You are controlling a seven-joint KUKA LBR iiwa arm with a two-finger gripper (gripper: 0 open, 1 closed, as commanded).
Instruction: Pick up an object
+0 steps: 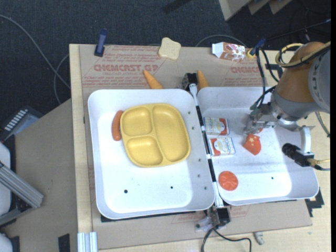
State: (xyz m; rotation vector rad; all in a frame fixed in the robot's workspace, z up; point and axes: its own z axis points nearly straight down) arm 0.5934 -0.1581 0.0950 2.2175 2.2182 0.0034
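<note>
My gripper hangs over the right bin, reaching in from the right under the orange-banded wrist. Directly below its tip lies a small red wedge-shaped piece, touching or nearly touching it; I cannot tell whether it is gripped. Two small white-and-red packets lie to the gripper's left near the bin's wall. A flat red disc rests near the bin's front.
The left bin holds a yellow divided plate with a red sausage beside it. Behind the bins lie a bread slice, an orange carrot, a crumpled carton and a blue clip. Cables trail at the right.
</note>
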